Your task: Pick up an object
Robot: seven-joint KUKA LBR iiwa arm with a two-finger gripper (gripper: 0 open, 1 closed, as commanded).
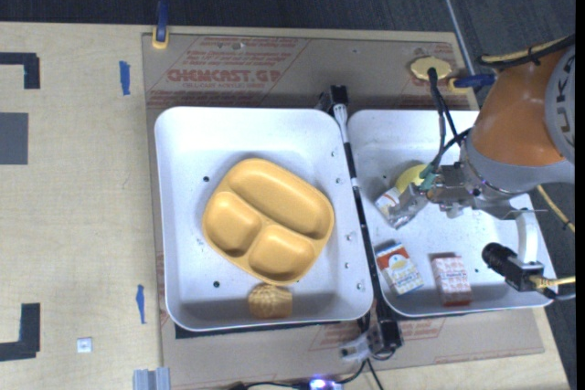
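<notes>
Grey arm with orange band over the right white bin (pixel 539 224); claw (pixel 430 187) low at its centre, open or closed impossible to tell.

Touching the claw at seven o'clock: crinkled clear plastic packet (pixel 399 205), with a round yellow object (pixel 411 174) just beside at eleven. Probably light, soft and slippery, likely to crumple; best pinched across the bunched middle. Near the six o'clock wall: two small red-and-white cartons (pixel 398 269) (pixel 451 277), stiff, flat, easier across short sides. Left white bin (pixel 183 196) crowded by a moulded yellow three-compartment tray (pixel 267 219) and a tan woven ball (pixel 271 300). Tight near the centre divider; freer room toward twelve o'clock.
</notes>
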